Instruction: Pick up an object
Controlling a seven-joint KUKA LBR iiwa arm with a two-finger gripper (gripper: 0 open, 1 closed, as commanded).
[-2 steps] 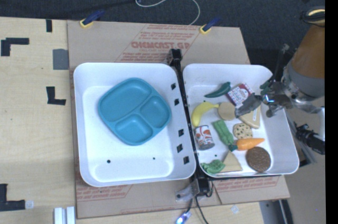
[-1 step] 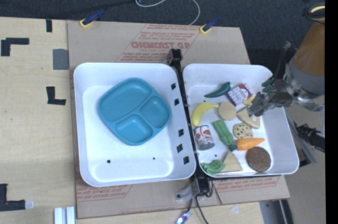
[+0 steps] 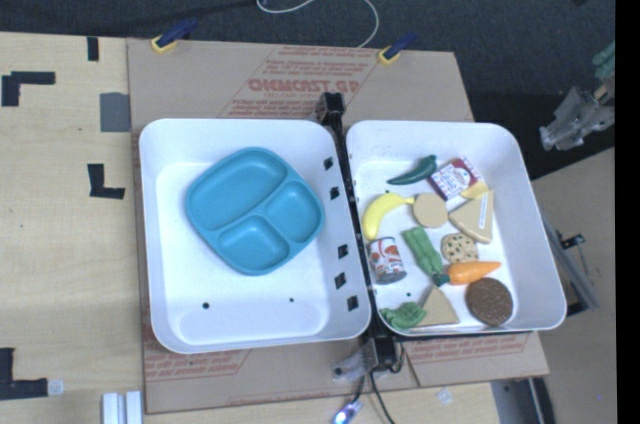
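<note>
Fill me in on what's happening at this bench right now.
Nothing is being handled yet. The robot's tool sits off past the right bin's far corner, away from the objects. The right shallow white bin holds a heap of toy food, including a yellow plastic banana and an orange carrot. The left shallow white bin holds a blue divided plastic plate.

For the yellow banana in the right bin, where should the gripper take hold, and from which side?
Probably from above, across the middle of the banana, closing over its narrow width. It lies flat and curved at the left side of the right bin, with bare floor above its upper end, while the soda can and round cracker crowd its lower end and right side.
</note>
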